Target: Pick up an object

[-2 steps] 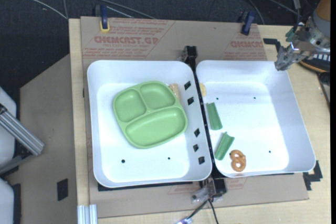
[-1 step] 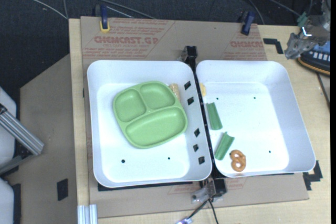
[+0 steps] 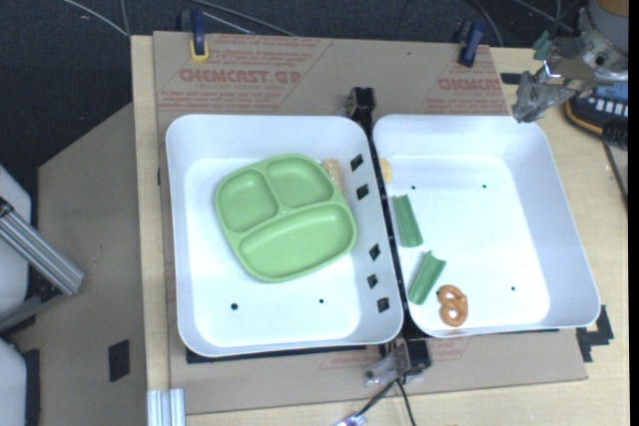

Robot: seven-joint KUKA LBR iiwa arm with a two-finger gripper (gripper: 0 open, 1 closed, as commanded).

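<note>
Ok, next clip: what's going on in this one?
A robot arm is set to pick an object out of two white bins, and nothing is in its grasp. The gripper sits above the far right corner of the right bin, away from the items. That bin holds two green pieces and a pretzel near its left side. The left bin holds a green divided plate.

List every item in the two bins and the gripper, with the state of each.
Green divided plate: flat, right side up, left bin.
Upper green stick: lying flat, right bin.
Lower green stick: lying flat, slanted.
Pretzel: lying flat, near front edge.
Gripper: above right bin's far corner, holding nothing.
</note>
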